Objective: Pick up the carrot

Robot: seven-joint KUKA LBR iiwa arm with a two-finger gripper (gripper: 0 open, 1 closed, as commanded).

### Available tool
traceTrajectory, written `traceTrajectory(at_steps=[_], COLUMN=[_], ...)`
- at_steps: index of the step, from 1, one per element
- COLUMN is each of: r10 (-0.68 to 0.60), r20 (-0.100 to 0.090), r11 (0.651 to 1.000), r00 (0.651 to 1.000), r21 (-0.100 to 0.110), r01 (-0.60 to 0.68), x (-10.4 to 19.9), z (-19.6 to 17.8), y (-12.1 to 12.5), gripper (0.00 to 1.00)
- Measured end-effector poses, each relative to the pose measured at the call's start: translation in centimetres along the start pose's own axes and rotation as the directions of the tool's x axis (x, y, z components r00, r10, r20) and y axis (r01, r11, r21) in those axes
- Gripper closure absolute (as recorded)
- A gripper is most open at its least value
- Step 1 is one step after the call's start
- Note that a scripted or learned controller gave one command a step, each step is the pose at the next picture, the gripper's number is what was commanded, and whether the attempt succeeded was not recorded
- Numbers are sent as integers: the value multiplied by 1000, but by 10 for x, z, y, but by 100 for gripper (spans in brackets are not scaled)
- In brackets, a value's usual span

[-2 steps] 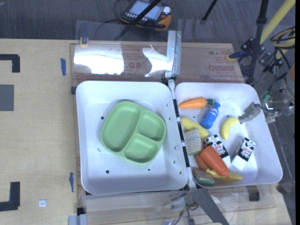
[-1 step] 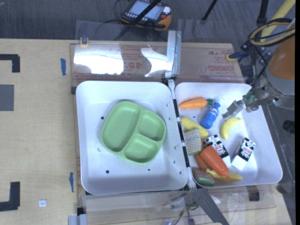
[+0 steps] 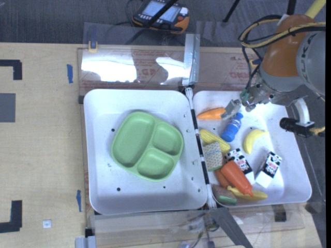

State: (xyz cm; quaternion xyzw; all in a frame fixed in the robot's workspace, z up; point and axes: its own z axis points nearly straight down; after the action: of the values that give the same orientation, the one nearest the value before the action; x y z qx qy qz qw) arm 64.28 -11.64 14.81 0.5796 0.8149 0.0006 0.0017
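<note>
Right-hand shallow white bin [image 3: 302,187], near edge: a small green vegetable-shaped toy [image 3: 225,198] lies against the divider corner, with a thin yellow toy piece [image 3: 248,192] just beside it.

Above these: a large orange plastic carrot [image 3: 239,176] lies aslant, its thick end toward the divider, resting across the yellow piece. A darker orange toy [image 3: 222,176] sits tucked against its left flank.

Right of the carrot: two small black-and-white cow-print cartons, one [image 3: 241,161] touching the carrot's upper end, the other [image 3: 269,168] standing apart toward the bin's right side.

Along the divider: a tan speckled sponge-like block [image 3: 212,155], with a yellow corn cob toy [image 3: 213,138] just behind it.

Mid-bin: a yellow plastic banana [image 3: 253,139] and a blue plastic bottle [image 3: 232,128].

Far part of bin: a second, smaller orange carrot-shaped toy [image 3: 211,113] lies near the divider.

Two-finger gripper [image 3: 235,108]: hangs low just beside the smaller orange toy's right end and above the blue bottle; whether its fingers are spread or closed cannot be told.

Left-hand shallow white bin [image 3: 98,154]: holds a green three-compartment plastic plate [image 3: 147,145].
</note>
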Motion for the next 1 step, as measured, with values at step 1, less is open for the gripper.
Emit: traceTrajectory(at_steps=[1], r10=[-350], r20=[-19], r11=[936], r00=[937], r21=[20], r01=[350], x=[4], z=[62], y=[22], gripper=[0])
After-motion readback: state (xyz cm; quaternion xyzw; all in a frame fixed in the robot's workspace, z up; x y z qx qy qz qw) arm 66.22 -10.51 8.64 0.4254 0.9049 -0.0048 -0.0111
